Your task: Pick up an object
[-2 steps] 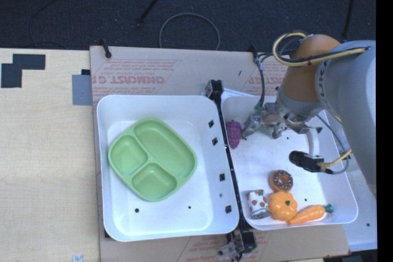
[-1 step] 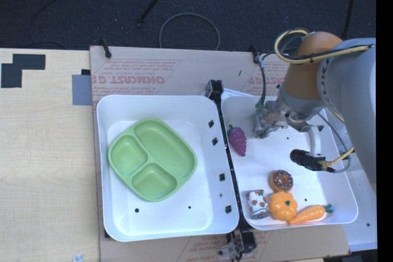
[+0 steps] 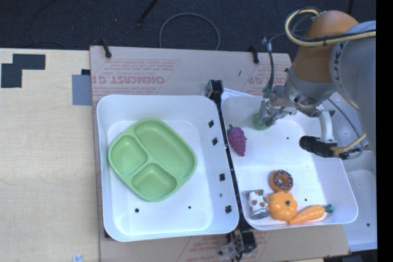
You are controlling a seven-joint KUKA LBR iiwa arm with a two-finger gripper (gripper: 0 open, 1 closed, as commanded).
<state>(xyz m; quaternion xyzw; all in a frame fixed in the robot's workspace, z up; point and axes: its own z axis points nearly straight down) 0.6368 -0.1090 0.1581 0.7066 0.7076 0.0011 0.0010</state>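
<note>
Gripper (image 3: 264,121) lowered near the right bin's (image 3: 319,172) far edge, its fingers clamped on a small green object (image 3: 260,126). Purple grapes (image 3: 237,140) lie by the left wall; doughnut (image 3: 281,180), cup (image 3: 257,203), pumpkin (image 3: 282,205) and carrot (image 3: 309,213) along the near edge.

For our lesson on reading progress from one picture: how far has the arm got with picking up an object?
Done: the gripper is down in the right bin, at a small green object near the back. In hand: nothing visibly lifted; a grasp cannot be confirmed. Left: closing on it and raising it. The purple grapes, donut, orange pumpkin and carrot lie untouched.
</note>
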